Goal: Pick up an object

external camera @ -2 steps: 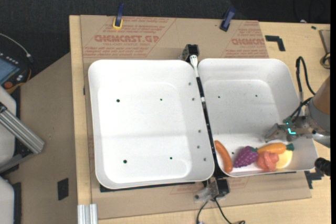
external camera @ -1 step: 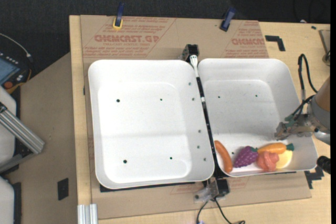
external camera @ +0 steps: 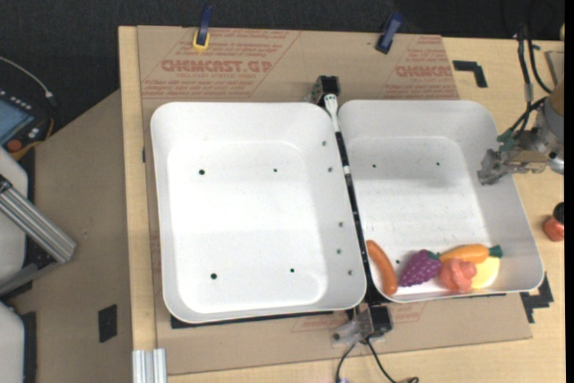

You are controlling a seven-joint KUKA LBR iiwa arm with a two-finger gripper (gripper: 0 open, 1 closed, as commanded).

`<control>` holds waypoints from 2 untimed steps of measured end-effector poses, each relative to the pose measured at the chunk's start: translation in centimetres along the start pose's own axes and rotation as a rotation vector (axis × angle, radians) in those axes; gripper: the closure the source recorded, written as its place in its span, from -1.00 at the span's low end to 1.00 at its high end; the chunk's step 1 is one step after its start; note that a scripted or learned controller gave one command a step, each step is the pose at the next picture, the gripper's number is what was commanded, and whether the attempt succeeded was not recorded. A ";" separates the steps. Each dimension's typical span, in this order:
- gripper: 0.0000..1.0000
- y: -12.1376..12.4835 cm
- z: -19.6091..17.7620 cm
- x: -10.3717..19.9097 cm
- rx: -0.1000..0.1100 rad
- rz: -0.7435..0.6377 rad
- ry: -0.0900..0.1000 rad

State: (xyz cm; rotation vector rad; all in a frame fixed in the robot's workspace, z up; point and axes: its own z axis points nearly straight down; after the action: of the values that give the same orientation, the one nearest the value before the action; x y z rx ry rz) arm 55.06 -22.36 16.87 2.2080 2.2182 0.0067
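Several toy foods lie along the near edge of the right bin [external camera: 421, 134]: an orange-red sausage [external camera: 381, 266], a purple bunch of grapes [external camera: 419, 268], a reddish piece [external camera: 456, 274], an orange carrot-like piece [external camera: 470, 253] and a yellow piece [external camera: 485, 274]. My gripper [external camera: 494, 166] hangs at the right bin's right rim, far from the toys, and nothing shows between its fingers.
The left bin [external camera: 247, 206] stands beside the right one on a cardboard sheet [external camera: 269, 58] held by blue clips [external camera: 204, 24]. A small red object [external camera: 553, 228] sits on the bench right of the bins. Cables hang at the far right.
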 end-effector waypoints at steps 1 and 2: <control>1.00 -7.3 -6.5 0.5 0.011 0.007 0.006; -1.00 -7.1 -6.1 0.5 0.012 0.005 0.006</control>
State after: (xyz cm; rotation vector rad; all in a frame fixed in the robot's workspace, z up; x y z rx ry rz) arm 47.92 -21.87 22.93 2.2227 2.2216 -0.0002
